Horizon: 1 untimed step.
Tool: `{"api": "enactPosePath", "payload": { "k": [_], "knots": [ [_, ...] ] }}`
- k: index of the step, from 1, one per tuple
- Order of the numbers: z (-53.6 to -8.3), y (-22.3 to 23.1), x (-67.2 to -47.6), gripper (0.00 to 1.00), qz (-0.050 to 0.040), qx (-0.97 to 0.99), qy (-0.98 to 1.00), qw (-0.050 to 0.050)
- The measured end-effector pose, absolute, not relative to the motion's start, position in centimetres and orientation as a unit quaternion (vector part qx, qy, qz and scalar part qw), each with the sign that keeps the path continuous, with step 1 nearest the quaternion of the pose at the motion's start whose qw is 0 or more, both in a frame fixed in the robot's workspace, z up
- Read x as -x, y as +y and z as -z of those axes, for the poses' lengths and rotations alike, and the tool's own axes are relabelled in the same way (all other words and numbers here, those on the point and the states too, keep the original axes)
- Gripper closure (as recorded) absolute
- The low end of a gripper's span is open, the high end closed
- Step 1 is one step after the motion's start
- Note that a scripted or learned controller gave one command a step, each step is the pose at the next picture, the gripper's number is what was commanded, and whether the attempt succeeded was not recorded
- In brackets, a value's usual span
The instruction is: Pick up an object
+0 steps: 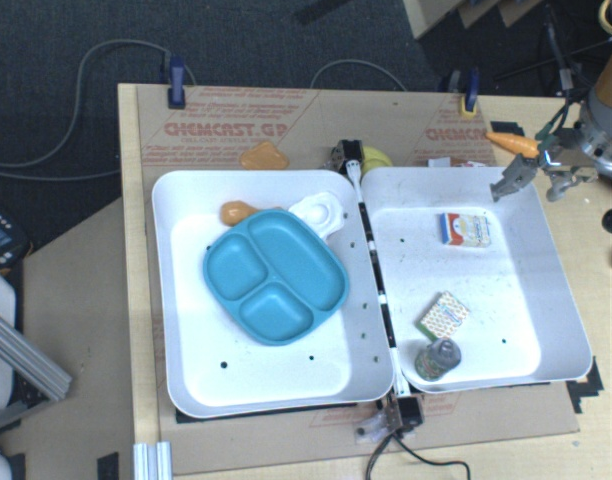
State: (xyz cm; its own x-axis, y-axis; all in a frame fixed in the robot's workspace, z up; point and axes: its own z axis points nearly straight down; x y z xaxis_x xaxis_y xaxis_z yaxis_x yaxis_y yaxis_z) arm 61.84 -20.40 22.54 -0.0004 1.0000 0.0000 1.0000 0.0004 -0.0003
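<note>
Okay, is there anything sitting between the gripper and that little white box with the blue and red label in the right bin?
Nothing visible does. The gripper sits over the right bin's far right corner, and the small box lies alone nearer the bin's middle, with bare floor between them. The patterned packet and the can lie nearer the front.

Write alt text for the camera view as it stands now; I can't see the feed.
The end effector hovers at the far right corner of the right bin, holding nothing. That bin has a small carton, a patterned packet and a round jar. The left bin has a blue divided tray, an orange piece and a white cup.
</note>
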Motion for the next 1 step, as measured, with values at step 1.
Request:
{"api": "enactPosePath", "payload": {
  "k": [1],
  "knots": [
    [-11.56,-18.8,-63.38,0.0,-0.0024,0.707,-0.708,0.006]
  ]
}}
